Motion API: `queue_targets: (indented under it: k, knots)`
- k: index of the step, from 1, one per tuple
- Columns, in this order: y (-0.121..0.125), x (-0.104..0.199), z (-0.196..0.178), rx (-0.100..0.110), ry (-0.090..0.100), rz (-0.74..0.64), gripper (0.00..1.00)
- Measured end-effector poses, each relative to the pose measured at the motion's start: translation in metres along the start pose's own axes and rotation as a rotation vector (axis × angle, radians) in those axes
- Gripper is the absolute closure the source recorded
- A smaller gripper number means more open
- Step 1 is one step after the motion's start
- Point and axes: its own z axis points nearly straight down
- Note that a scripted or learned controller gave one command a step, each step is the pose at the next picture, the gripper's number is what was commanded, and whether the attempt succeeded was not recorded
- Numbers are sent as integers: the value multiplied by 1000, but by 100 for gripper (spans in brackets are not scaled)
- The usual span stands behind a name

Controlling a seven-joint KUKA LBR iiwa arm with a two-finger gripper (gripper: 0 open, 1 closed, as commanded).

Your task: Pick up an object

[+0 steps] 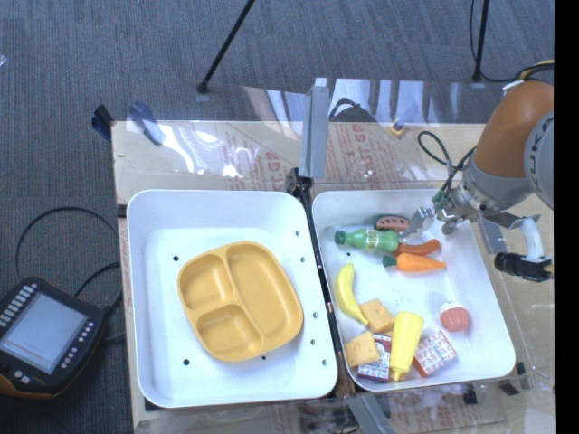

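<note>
From above, two white bins sit side by side on the bench (208, 156). The left bin (154, 242) carries a yellow divided plate (239, 299), three compartments, lying flat near its middle.

Over to the right bin (493, 319), and here's the crowd. At the far side a green bottle (368, 239) lies on its side, with a small brown and red piece (391, 222) just beyond it. Right of the bottle, an orange carrot (419, 262) lies flat, and a second reddish-orange piece (422, 248) sits just beside it on the far side. A yellow banana (347, 292) curves down the bin's left side, touching a tan block (377, 315). Nearer still, a yellow mustard-style bottle (404, 344) lies across a red and white packet (435, 352), with another tan block (361, 350) at its left. A small red and white round item (455, 316) sits apart, toward the right.

The arm (511, 143) comes in from the right, orange band showing, and the claw (427, 218) hangs low at the far end of the right bin, just beside the reddish-orange piece. Whether the claw is open or closed, I cannot tell; it's too small and cluttered there.
</note>
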Motion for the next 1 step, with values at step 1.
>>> queue_targets:
  k: [1]
  knots:
    - [-17,19,20,-16,-9,-43,0]
